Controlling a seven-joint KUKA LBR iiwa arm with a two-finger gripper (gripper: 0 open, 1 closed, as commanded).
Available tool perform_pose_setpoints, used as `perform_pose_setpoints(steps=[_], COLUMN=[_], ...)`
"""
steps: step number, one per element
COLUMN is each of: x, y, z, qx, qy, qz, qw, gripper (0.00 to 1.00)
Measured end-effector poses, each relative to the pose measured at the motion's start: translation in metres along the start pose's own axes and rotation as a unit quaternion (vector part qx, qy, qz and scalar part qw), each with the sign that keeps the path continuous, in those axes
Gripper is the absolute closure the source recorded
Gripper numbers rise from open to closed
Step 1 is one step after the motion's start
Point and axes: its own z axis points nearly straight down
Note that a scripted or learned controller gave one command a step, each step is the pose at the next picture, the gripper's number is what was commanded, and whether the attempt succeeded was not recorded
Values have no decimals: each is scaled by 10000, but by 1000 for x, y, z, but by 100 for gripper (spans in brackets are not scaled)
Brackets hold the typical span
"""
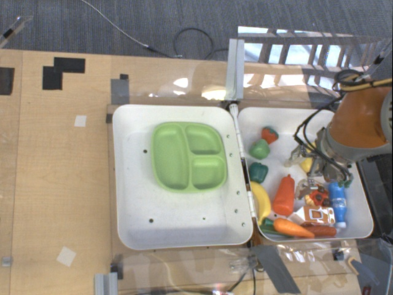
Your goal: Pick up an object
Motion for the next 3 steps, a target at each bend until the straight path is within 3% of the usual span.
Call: perform_pose_setpoints(steps=[1, 2, 3], x=[-64, -2, 11], y=[1, -41, 35], z=[3, 1, -1], qx=[-6, 2, -7], qy=[21, 29, -6], qz=[670, 697, -1177], qw=[9977, 9976, 9930], gripper=[0, 0, 0])
